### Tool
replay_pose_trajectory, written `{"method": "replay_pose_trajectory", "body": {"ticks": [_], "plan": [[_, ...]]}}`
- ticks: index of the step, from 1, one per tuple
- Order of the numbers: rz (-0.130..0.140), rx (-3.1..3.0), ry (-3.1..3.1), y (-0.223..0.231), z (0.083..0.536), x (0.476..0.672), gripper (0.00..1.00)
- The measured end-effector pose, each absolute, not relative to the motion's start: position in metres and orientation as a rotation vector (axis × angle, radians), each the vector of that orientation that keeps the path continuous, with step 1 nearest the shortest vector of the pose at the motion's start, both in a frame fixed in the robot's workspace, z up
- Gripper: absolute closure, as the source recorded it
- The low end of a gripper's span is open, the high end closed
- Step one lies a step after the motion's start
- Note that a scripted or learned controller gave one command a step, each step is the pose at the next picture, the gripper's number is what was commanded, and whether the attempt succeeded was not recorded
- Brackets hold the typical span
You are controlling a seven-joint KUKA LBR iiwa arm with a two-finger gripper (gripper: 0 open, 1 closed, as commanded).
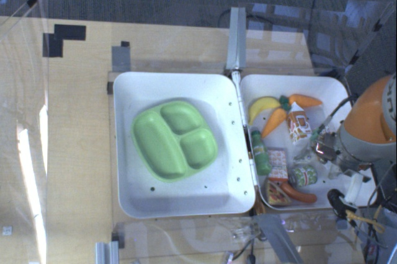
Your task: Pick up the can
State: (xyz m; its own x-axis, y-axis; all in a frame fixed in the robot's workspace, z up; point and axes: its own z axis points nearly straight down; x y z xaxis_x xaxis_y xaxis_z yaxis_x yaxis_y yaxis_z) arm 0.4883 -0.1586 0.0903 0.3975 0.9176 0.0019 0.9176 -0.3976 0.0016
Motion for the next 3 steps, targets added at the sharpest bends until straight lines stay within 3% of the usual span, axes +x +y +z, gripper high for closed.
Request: {"method": "replay_pose_trajectory", "body": {"ticks": [1,2,3], "plan": [[0.004,2.625,1.731,-0.158,0.098,0.489,1.00],[0.012,2.671,1.625,-0.124,0.089,0.491,1.00],[0.013,2.673,1.628,-0.122,0.088,0.491,0.00]]}}
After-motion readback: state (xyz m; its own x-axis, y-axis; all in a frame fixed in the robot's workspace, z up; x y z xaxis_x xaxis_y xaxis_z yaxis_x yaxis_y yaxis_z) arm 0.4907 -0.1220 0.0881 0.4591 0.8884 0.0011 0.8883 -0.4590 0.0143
